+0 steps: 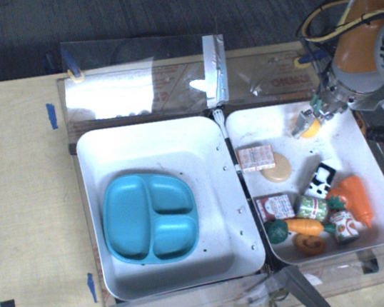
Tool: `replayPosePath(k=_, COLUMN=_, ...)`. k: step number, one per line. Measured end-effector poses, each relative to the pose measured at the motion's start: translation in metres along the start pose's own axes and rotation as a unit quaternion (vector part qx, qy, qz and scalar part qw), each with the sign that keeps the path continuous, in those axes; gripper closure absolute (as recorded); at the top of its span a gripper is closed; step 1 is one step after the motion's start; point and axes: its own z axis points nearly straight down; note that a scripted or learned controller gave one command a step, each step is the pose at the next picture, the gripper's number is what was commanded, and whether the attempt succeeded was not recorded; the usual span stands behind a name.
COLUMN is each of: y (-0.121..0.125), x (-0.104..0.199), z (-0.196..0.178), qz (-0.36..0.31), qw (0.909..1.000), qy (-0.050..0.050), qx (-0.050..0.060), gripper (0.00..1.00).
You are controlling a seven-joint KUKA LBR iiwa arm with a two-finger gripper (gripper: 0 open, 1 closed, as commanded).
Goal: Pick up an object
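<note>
Camera view, above both bins:
Arm: at the upper right, grey with an orange band, bent down over the far corner of the right bin point(380, 177)
Pincer point(314, 119): low over the bin's upper right part, a small yellow-orange piece point(308, 127) at its tip; whether the fingers are spread or closed on it cannot be told
Right bin contents: pink-patterned packet point(256, 157) beside a tan round disc point(277, 169); black-and-white block point(321, 179); red-and-white carton point(276, 207); orange carrot point(305, 226); larger orange vegetable point(358, 199) near the lower right
Left bin point(201, 140): holds a blue divided plate point(150, 217), well apart from the pincer
Tabletop point(21, 212): pale wood, with black corner marks at its left
</note>
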Motion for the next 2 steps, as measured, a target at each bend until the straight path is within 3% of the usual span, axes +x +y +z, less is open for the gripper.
replayPosePath(k=1, y=0.011, x=0.059, z=0.01, qz=-0.01, qw=0.9999, qy=-0.001, qx=-0.001, gripper=1.0)
replayPosePath(k=2, y=0.023, x=0.133, z=-0.091, qz=-0.067, qw=0.9977, qy=-0.002, qx=-0.004, gripper=1.0)
